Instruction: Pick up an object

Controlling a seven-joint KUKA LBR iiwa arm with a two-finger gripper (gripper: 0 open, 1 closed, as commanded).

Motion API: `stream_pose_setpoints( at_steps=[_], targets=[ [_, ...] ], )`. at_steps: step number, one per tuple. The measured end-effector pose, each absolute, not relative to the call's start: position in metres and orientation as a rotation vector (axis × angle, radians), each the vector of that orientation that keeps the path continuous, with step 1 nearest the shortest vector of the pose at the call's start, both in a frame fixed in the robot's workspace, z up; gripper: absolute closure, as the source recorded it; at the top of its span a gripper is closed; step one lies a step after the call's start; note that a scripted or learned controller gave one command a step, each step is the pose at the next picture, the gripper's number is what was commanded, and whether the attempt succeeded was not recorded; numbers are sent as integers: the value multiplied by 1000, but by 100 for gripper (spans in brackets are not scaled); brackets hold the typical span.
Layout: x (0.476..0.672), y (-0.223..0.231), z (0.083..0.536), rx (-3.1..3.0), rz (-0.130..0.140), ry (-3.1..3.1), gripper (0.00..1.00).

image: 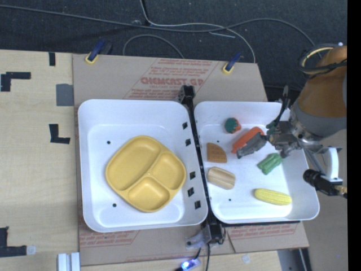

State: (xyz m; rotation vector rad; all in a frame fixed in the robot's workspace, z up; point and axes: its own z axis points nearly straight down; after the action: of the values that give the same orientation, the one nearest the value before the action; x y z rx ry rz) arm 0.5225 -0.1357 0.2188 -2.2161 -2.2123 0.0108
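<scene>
Counter [34, 168]: flat tan wood surface with black tape marks; a brown cardboard sheet [169, 78] with red print lies under both bins, held by blue-and-yellow clamps at its far corners.
Left bin [90, 123]: shallow, smooth white plastic, rounded corners, raised rim.
Plate [145, 173]: yellow, glossy, rounded outline, three compartments; lies in the middle of the left bin, with bare white floor on all sides.
Right bin [299, 208]: same white plastic; its left rim meets the left bin along a black centre strip.
Claw [248, 147]: dark metal, reaching in from the right over the upper middle of the right bin; whether it is open or closed cannot be told.
Carrot [248, 138]: orange, tapered, smooth; lies slantwise just at the claw tip; contact cannot be judged.
Round piece [232, 125]: small, green with an orange-red side, near the far wall of the right bin.
Brown wedge [216, 153]: flat, matt, one rounded side; near the left rim.
Bread roll [221, 178]: pale tan, oblong, soft-looking; just below the wedge.
Green piece [269, 163]: short, blocky cylinder, tilted, right of centre.
Corn cob [272, 196]: yellow, long, bumpy; near the front rim.
Open room: bare floor between roll and corn cob, and along the right wall.
</scene>
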Motion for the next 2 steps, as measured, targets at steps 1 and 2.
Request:
stream_pose_setpoints(
  at_steps=[1,2],
  targets=[
    [525,-136,223,-2218,3,-2221,0],
    [519,-133,177,-2217,7,-2218,0]
  ],
)
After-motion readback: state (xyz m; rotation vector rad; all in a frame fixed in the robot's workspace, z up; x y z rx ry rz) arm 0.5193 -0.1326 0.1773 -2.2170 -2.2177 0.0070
